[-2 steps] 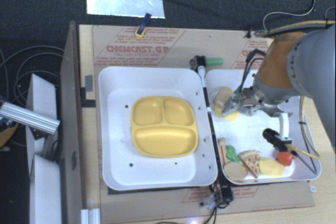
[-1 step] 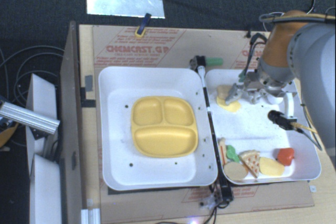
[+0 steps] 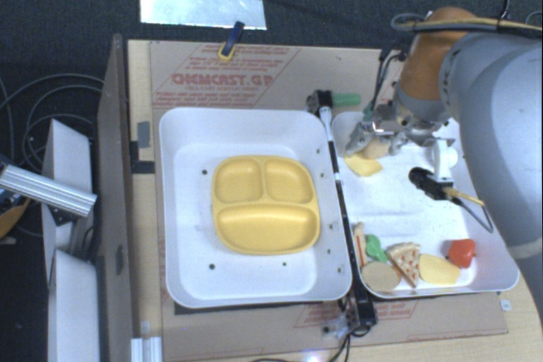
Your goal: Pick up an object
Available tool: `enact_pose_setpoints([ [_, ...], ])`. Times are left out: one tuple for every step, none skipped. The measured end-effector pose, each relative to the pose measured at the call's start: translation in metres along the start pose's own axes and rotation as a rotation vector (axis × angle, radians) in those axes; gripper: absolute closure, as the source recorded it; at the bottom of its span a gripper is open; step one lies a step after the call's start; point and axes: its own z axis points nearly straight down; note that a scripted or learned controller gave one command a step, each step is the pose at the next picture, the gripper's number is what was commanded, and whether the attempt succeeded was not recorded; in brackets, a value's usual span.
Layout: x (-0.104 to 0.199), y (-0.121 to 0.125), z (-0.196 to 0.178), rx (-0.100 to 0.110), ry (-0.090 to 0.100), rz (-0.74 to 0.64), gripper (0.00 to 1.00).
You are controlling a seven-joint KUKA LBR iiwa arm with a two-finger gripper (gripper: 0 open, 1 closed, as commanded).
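In the camera view, the arm [image 3: 496,106] reaches in from the right and brings the gripper [image 3: 374,136] low over the far left corner of the right bin [image 3: 394,212]. We cannot tell whether the jaws are wide or narrow, because the wrist hides them from above.

Just near of the gripper lies a pale yellow wedge [image 3: 365,165], resting on the bin floor close to the wall shared with the left bin [image 3: 182,208]. We take this as the likeliest thing to pick. Whether the gripper touches it we cannot say.

Along the near edge of the right bin sit a tan disc [image 3: 381,276], a pizza slice [image 3: 405,261], a yellow rounded piece [image 3: 439,270] and a red piece [image 3: 462,250], with a green and orange piece [image 3: 367,247] just beyond the disc. All are well apart from the gripper. The left bin holds a yellow divided plate [image 3: 265,204].

We judge the main risk to be a miss. The wedge looks flat and low, so closing jaws may slide over it or nudge it against the bin wall. The corner also leaves little room, and a jaw could strike the rim on the way down.
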Motion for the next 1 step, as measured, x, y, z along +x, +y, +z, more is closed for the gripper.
enact_pose_setpoints([
  [0.0018,0.0035,-0.0128,-0.015,0.000,-0.005,1.00],
])
